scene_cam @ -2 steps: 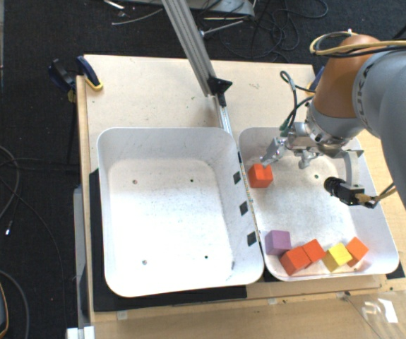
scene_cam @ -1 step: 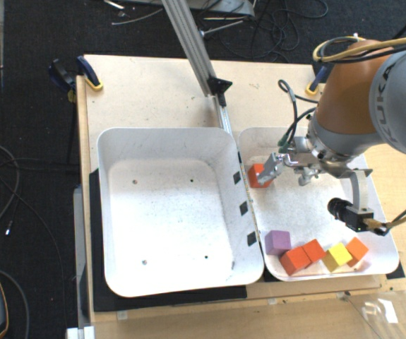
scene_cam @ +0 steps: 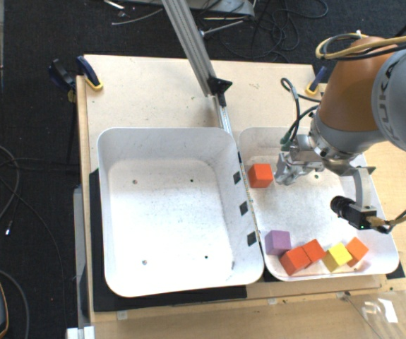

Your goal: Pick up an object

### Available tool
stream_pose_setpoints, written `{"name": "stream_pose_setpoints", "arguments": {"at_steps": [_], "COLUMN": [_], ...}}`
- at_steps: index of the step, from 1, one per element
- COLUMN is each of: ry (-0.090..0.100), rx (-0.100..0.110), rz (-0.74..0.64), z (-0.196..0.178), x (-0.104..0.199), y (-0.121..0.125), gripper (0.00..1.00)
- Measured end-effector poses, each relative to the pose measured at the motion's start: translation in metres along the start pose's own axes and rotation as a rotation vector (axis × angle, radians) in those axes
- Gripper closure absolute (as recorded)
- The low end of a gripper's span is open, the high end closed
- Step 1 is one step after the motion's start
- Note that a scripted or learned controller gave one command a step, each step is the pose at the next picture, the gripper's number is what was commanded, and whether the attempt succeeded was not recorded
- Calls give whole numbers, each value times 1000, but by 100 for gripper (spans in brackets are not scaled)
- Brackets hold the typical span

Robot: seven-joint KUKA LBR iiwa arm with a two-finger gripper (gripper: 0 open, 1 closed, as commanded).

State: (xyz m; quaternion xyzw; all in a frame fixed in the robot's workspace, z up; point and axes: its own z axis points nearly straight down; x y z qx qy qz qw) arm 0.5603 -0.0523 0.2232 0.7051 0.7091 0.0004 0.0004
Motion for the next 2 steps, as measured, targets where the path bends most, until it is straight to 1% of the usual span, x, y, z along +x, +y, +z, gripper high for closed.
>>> {"name": "stream_pose_setpoints", "arguments": {"at_steps": [1, 2], "ry": [0, -1], "rx": [1, 6], "rz": [1, 11], "z": [1, 30], "x": [0, -35], "y": [0, -31], "gripper": [0, 0]}}
